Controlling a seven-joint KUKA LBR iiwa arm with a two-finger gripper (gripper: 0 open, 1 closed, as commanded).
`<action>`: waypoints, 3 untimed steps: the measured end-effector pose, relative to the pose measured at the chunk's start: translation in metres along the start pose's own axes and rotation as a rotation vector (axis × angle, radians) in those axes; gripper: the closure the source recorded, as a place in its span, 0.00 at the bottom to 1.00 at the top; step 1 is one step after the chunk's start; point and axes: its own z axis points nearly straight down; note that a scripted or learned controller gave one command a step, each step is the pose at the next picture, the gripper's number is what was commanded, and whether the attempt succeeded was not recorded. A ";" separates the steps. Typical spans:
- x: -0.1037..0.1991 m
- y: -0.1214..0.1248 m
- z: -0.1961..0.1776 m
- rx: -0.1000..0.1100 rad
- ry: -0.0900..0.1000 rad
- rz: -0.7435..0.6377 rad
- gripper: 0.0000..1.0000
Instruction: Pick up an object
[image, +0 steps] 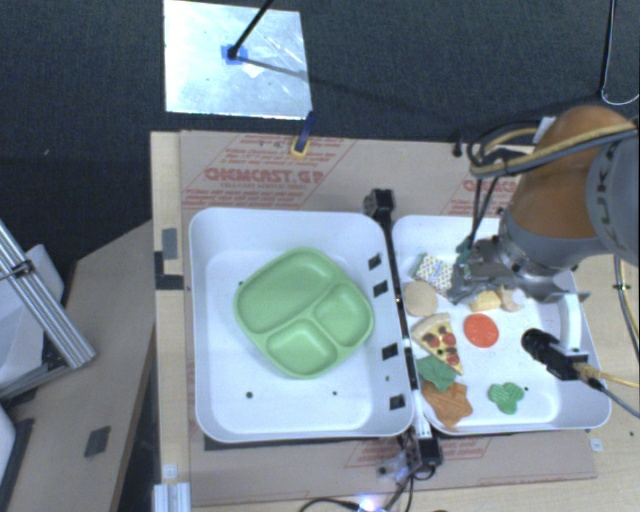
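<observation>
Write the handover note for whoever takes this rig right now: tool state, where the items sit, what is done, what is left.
Tool: low in the right bin, at its upper left; grip state cannot be read.
Right bin holds the toy food: pizza slice, red disc, beige round piece, yellow piece, green broccoli, orange piece.
Left bin: green divided plate.
Done: nothing visibly lifted.
Left: grasp one item and raise it.
</observation>
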 end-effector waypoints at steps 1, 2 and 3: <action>0.050 0.027 -0.012 -0.002 0.000 -0.001 1.00; 0.096 0.050 -0.019 -0.001 0.001 0.000 1.00; 0.143 0.079 0.003 0.001 0.000 0.001 1.00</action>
